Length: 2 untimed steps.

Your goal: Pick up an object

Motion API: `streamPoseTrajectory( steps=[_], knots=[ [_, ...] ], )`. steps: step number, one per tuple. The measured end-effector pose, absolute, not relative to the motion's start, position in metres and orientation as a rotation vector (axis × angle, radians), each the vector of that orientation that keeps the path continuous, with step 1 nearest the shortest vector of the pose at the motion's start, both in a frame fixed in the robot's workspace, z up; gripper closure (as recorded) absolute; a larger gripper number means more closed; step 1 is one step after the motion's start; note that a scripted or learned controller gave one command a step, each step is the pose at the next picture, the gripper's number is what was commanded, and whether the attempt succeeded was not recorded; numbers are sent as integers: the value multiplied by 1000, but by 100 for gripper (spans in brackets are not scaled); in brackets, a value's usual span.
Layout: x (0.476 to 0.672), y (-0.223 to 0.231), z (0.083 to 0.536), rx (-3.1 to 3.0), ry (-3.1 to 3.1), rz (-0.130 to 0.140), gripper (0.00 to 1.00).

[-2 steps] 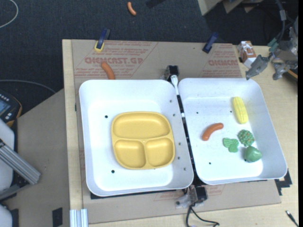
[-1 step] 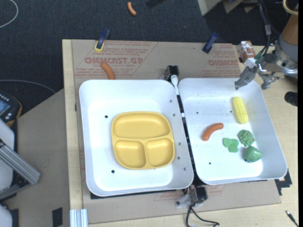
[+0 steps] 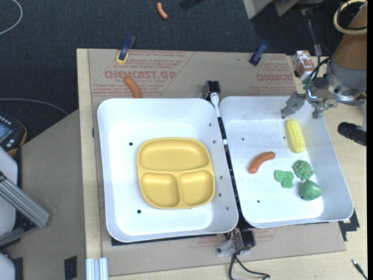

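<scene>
Camera view: right bin [image 3: 344,185] holds green toy vegetables [image 3: 302,179], sausage [image 3: 261,161], corn cob [image 3: 295,135]. Hand [image 3: 307,104] hovers released just beyond the corn, grasping nothing. Pick not yet begun; descent and grasp remain.

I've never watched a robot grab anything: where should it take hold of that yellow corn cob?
Probably at the middle of the corn, from straight above. It lies flat in the right bin, long and narrow, so fingers would best close across its narrow width. The sausage and green pieces lie apart from it, leaving room on both sides.
</scene>
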<state>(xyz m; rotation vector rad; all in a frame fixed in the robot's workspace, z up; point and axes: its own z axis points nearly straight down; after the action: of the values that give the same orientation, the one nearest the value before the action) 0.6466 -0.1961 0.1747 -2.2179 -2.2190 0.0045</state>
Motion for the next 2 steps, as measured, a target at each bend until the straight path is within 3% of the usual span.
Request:
streamPoseTrajectory(
  steps=[2],
  knots=[
    [638,-187,82,-2217,-2220,4,0]
  ],
)
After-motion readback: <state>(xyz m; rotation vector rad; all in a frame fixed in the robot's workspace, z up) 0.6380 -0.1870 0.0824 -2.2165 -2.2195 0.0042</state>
